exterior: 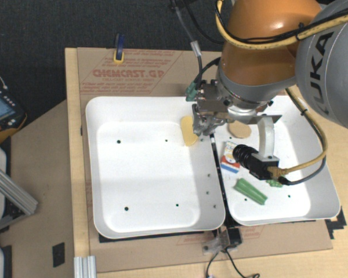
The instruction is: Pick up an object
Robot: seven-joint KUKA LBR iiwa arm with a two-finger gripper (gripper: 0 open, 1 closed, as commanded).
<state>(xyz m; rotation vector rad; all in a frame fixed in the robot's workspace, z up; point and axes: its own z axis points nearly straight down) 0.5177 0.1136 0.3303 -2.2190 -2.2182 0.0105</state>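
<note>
Bins sit side by side on the tabletop (52,155). The left bin (145,213) has a pale yellow object (188,133) at its upper right edge, right beside the divider. The hand (204,126) hangs just beside that piece, touching or nearly so; whether it grips cannot be told. In the right bin (313,204) lie a green block (250,191), a tan disc (240,131) and a red-and-blue card (229,158).

One fixed camera, high above the bench

It looks down at a slant on both white bins, the left bin (145,172) and right bin (301,204) filling mid-frame, with the KUKA arm (278,39) looming large and near from the right
</note>
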